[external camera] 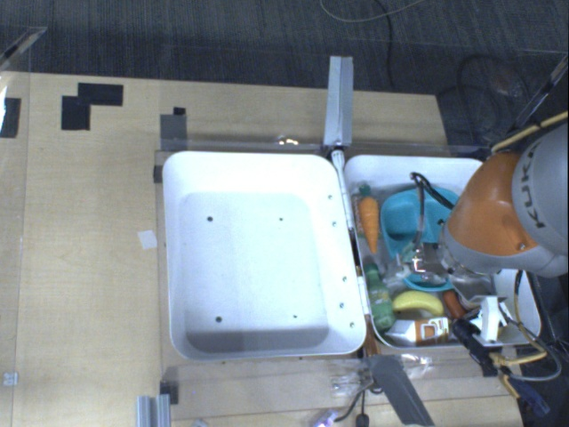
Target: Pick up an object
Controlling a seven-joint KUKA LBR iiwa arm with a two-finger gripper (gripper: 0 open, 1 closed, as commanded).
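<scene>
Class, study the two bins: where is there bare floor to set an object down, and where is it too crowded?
The left bin offers bare white floor wall to wall. The right bin is crowded: carrot, blue bowl, banana and green bottle pack it beneath the arm. Only a thin strip along its far wall looks free.

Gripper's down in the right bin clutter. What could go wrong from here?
1. The orange carrot, yellow banana and teal plastic cup lie crowded in the right white bin, so a grasp may slip or catch two.
2. The gripper sits low near the cup and may shove it aside.
</scene>
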